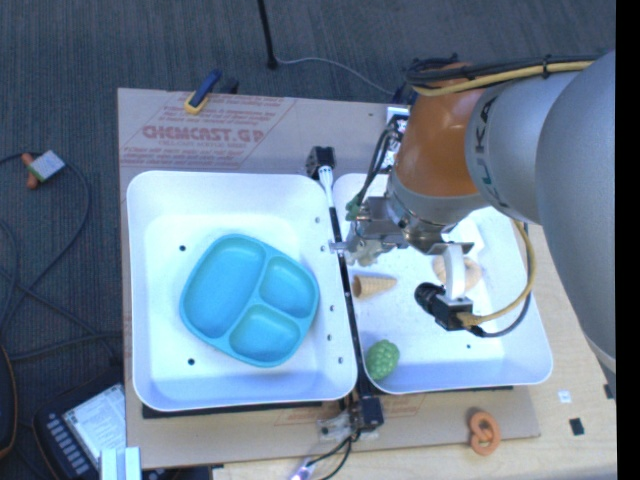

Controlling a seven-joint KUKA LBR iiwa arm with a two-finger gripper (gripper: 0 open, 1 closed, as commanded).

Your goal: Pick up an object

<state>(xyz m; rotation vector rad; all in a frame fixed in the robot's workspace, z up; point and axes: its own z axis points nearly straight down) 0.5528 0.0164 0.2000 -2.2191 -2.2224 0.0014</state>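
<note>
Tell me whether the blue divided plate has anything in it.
Empty. All three compartments of the blue divided plate show bare blue bottoms. It lies flat in the left bin.

Legible text: red printed lettering "CHEMCAST GP" [203, 134] on the brown paper-faced board tabletop [300, 128], at about 11 o'clock in the camera view, above the left white bin. Smaller red print lines around it are too faint to read.
</note>
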